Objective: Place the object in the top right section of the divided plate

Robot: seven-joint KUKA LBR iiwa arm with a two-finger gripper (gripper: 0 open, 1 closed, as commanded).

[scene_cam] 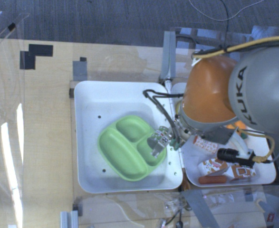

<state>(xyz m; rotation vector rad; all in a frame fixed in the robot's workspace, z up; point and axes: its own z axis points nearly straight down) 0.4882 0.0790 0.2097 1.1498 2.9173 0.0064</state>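
we cannot tell whether the gripper [159,141] is apart or together, nor whether it carries anything; its tip is a small blurred metallic shape. the grey arm with its orange band [210,91] hides much of the right white bin [267,175], where some red-and-white packets [225,169] lie partly covered. the light green divided plastic plate [125,151] sits tilted in the left white bin [89,127] on the pale wooden desk [39,141]. the arm reaches leftward, the gripper over the plate's right-hand sections.
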